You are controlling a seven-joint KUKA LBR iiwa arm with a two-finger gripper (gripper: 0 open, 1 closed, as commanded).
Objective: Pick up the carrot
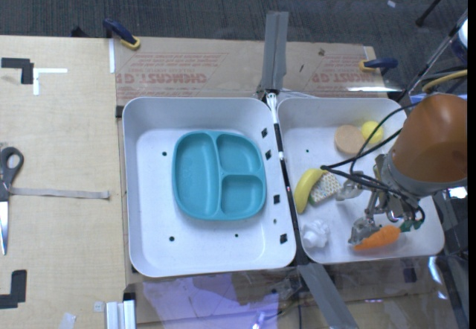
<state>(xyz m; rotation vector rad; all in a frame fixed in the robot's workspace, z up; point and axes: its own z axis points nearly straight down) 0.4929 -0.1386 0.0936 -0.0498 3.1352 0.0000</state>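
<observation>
Dark carpet lies behind the worktop (59, 119), which is covered with pale cardboard and carries two white bins side by side. Inside the right bin (297, 119), near its front edge, lies the carrot (381, 238), orange with a bit of green at its right end, almost flat and slightly tilted. The jaws (364, 229) are directly at the carrot's left end and seem to touch it, but I cannot tell if they are spread or pressed together, because cables and metal parts cover them. To the left of the carrot, a small white crumpled object (315, 233) rests on the bin floor. Farther back are a banana (306, 187) and, just beside it, a pale spotted piece like a sponge (325, 187). Near the back of this bin lie a tan round disc (347, 139) and a yellow ball-like fruit (371, 130), touching each other. The left bin (141, 193) holds a teal divided plate (220, 175). Scissors (9, 171) lie at the far left of the worktop. The arm enters from the right; its orange band (435, 138) hangs over the right bin, with the wrist pointing down toward the carrot.
</observation>
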